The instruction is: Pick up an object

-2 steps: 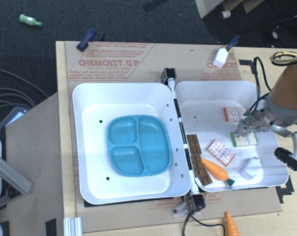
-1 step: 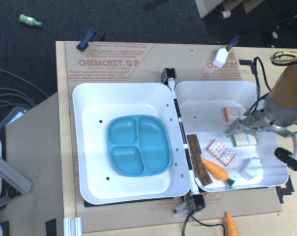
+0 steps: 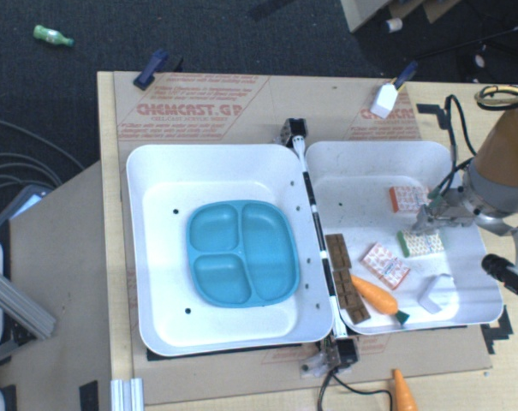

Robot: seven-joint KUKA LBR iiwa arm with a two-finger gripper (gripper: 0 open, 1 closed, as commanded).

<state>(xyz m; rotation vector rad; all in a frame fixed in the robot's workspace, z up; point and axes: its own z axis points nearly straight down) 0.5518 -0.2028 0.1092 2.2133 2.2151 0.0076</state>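
The gripper [image 3: 428, 219] sits low over the right bin [image 3: 353, 165], reaching in from the right. Whether it is open or closed cannot be told from this view, and nothing is visibly held.

Candidate objects, placed relative to the gripper:
- A green-and-white checked packet [image 3: 423, 244] lies just below it, touching or nearly so. This is the nearest target.
- A red-and-white checked packet [image 3: 407, 198] lies just above and to its left.
- A second red-and-white packet [image 3: 385, 265] lies lower left, near the carrot [image 3: 377, 294].
- A brown chocolate bar [image 3: 345, 277] lies further left, along the bin wall.
- A pale grey piece [image 3: 433, 293] lies well below.

The left bin [image 3: 156, 229] holds a blue divided plate [image 3: 241, 253], far to the gripper's left.

Recommended procedure: select the green packet. Centre the gripper over its short axis before descending, since flat packets probably slip from an edge grasp. Descend until contact with the bin floor is close, close firmly, then lift straight up. Verify that the packet rises with the gripper before moving away.
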